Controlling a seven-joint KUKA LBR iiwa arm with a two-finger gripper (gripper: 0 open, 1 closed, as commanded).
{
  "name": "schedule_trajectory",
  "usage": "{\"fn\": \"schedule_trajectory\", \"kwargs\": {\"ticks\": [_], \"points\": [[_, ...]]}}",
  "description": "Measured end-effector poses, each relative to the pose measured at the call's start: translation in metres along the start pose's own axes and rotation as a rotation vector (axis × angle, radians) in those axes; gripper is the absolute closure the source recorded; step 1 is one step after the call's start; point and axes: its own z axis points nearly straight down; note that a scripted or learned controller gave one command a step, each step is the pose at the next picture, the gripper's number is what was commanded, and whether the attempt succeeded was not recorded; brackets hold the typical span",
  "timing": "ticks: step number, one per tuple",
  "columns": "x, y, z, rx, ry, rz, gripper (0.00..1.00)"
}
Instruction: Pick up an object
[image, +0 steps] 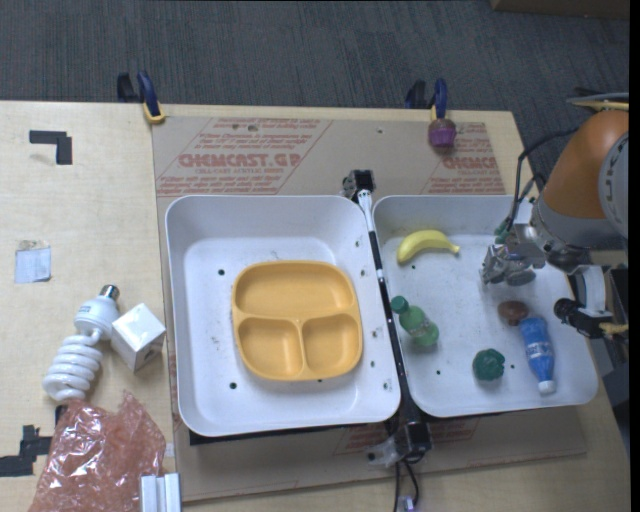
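Gripper (505, 262) sits low in the right bin (572, 400), toward 2 o'clock of its floor — finger state cannot be read from this angle. Banana (427, 244) at 11 o'clock, green bottle (415, 322) at 9, brown lump (514, 311) just below the gripper, blue bottle (537, 352) and green ball (489, 365) near 5 — yellow tray (297, 320) in left bin (200, 400)

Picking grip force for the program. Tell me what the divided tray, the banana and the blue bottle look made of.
Yellow divided tray: likely molded plastic, matte, with smooth rounded compartment walls.
Banana: uniform bright yellow with a slight sheen; possibly a plastic toy, though real fruit cannot be ruled out.
Blue bottle: seemingly translucent plastic with a white cap and a label.
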Motion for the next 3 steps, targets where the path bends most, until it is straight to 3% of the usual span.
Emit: {"fn": "schedule_trajectory", "kwargs": {"ticks": [1, 2, 3], "points": [[0.097, -0.064, 0.000, 0.001, -0.003, 0.002, 0.00], [0.098, -0.132, 0.000, 0.001, -0.002, 0.003, 0.00], [0.102, -0.132, 0.000, 0.000, -0.002, 0.003, 0.00]]}}
